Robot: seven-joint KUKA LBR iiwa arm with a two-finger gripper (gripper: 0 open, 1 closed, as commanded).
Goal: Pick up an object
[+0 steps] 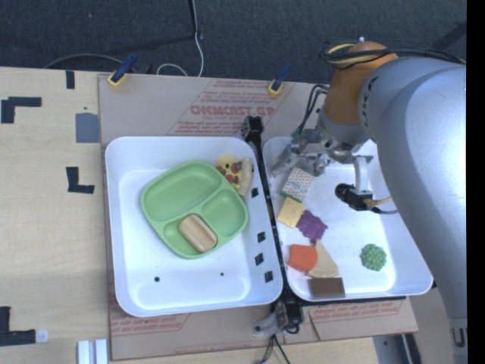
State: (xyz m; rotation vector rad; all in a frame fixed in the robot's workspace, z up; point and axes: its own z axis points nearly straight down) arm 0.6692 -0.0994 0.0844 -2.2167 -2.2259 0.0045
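Two bins, pincer over the right one

Pincer [309, 156] hangs at the far end of the right bin [405, 279], just above a speckled grey piece [298, 183]. Whether its fingers are spread or pressed together, one cannot tell. The left bin [121, 203] carries a green plate [163, 199].

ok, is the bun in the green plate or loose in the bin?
In the plate. The bun lies in the lower compartment of the green plate, inside its rim, in the left bin.

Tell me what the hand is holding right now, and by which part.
Cannot be told. The hand sits right over the pale speckled square piece in the right white bin, but no grip is visible.
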